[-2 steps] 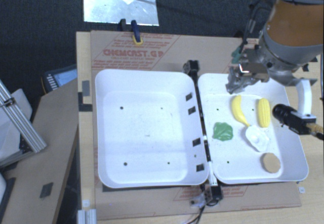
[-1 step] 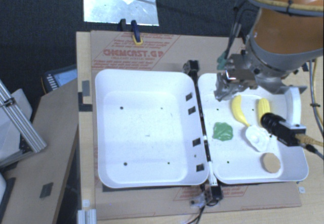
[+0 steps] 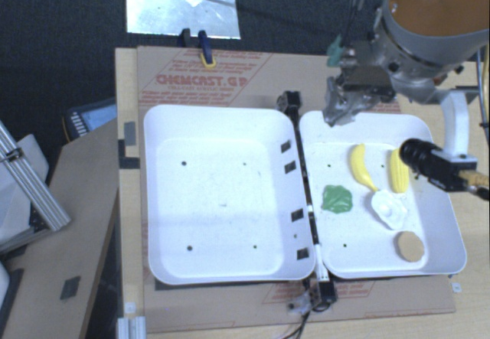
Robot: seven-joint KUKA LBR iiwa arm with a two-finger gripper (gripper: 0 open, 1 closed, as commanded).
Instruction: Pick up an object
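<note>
While tilted leftward, the arm [image 3: 429, 16] hangs over the right bin [image 3: 360, 247].

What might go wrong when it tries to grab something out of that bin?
The curved yellow banana, yellow corn cob and white lump lie close together, so the gripper may bump a neighbour or catch two. The flat green leafy piece lies low on the floor of the right white bin and might slip away.

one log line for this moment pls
gripper: above far rim of right bin | in it: banana, corn cob, green leaf, white lump, tan disc | pick: not done
</note>
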